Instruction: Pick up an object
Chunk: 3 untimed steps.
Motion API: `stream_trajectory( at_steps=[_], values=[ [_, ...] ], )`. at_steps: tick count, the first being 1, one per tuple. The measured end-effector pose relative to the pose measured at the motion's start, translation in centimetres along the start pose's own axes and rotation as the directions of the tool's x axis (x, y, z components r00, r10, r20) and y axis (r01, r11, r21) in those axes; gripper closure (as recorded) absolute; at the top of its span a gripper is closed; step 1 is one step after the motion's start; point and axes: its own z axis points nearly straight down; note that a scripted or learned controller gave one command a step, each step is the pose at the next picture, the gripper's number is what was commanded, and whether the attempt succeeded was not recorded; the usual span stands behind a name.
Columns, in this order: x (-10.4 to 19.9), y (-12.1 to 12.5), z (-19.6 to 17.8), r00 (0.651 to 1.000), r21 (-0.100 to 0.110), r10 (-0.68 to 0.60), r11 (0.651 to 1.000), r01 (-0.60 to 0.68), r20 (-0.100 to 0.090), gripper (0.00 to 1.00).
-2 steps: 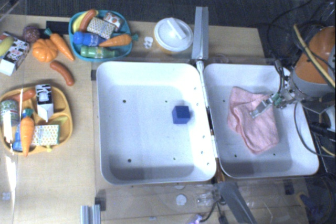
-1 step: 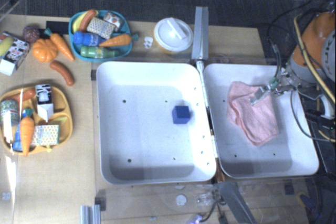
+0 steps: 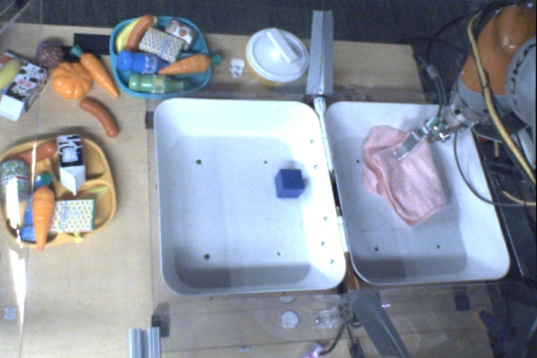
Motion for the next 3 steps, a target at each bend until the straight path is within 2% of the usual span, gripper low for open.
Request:
stream_trajectory(
  at_steps=[1,2,3],
  values=[
    [1.7,-2.7,-0.1,0.998,-0.018,0.063,0.998,-0.063,0.013,0.0],
    [1.6,-0.1,-0.1,0.991,-0.014,-0.133,0.991,0.133,0.016,0.0],
    [0.1,0.6,0.0,0.983,0.006,-0.181,0.983,0.181,-0.013,0.0]
  ],
)
